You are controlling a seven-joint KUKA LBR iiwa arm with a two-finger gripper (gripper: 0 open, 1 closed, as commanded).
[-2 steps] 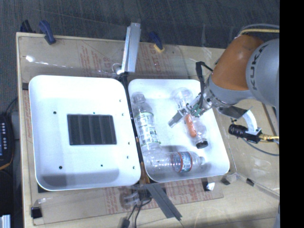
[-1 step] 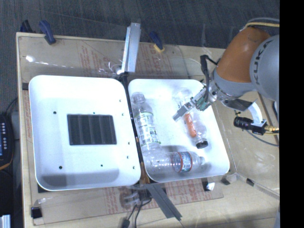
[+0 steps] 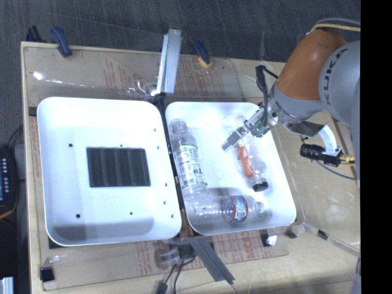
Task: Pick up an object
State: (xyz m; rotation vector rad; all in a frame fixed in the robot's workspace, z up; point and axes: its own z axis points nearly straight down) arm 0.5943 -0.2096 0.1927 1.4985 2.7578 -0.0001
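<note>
Arm: grey arm (image 3: pixel 324 84) with orange band reached in from the right, wrist over the upper right part of the right bin.
Gripper: gripper (image 3: pixel 233 141) hung over the right bin, above the top end of the orange object; whether it was open or shut could not be told, and nothing could be made out in its grasp.
Right bin: right bin (image 3: pixel 283 192) held three loose items.
Upright-lying bottle: clear plastic bottle (image 3: pixel 187 158) lay lengthwise along the bin's left wall, cap toward the far edge, label at mid-body.
Second bottle: clear bottle with blue label (image 3: pixel 229 208) lay crosswise along the near wall, touching the first bottle's lower end.
Orange object: small orange-and-clear item (image 3: pixel 246 162) lay right of centre, with a dark cap (image 3: pixel 260 186) at its near end; exact kind unclear.
Left bin: left bin (image 3: pixel 55 127) carried a dark ribbed rectangle (image 3: pixel 118 167) at its middle.
Bench: blue clamps (image 3: pixel 61 41) sat at the far edge; a grey metal bar (image 3: pixel 169 60) stood between the bins at the far side.
</note>
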